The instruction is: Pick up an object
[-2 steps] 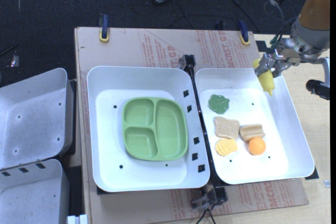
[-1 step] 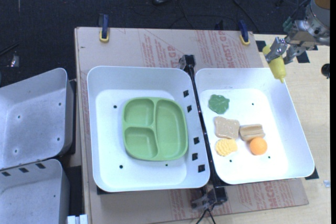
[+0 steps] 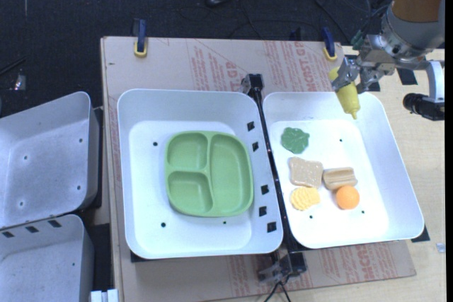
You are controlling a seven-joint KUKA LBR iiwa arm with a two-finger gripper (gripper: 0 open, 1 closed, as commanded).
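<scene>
The big grey robot arm with an orange band (image 3: 419,0) comes in from the top right corner. Its two-finger gripper (image 3: 348,85) hangs over the far edge of the right white bin (image 3: 400,173), at about twelve o'clock on that bin. The fingers are closed on a small yellow squeeze bottle toy (image 3: 349,100). The bottle hangs down with its pointy tip toward the bin floor, lifted above the other toys.

Inside the right bin there are more play foods. A bumpy green toy like a leaf of lettuce (image 3: 295,139) lies near the middle of the bin, a bit toward ten o'clock. Below it, toward seven o'clock, sits a tan slice of toy bread (image 3: 305,172). Just beside the bread, on its three o'clock side, lies a light brown block like a little loaf (image 3: 339,176). Under the bread is a round yellow ridged toy (image 3: 305,198), touching the bread. A small orange ball like a toy orange (image 3: 347,197) sits right under the brown block, touching it.

The left white bin (image 3: 141,223) holds a pale green plastic tray with three parts (image 3: 209,174). It lies flat in the middle of that bin. Both bins sit side by side on a brown board (image 3: 212,60).
</scene>
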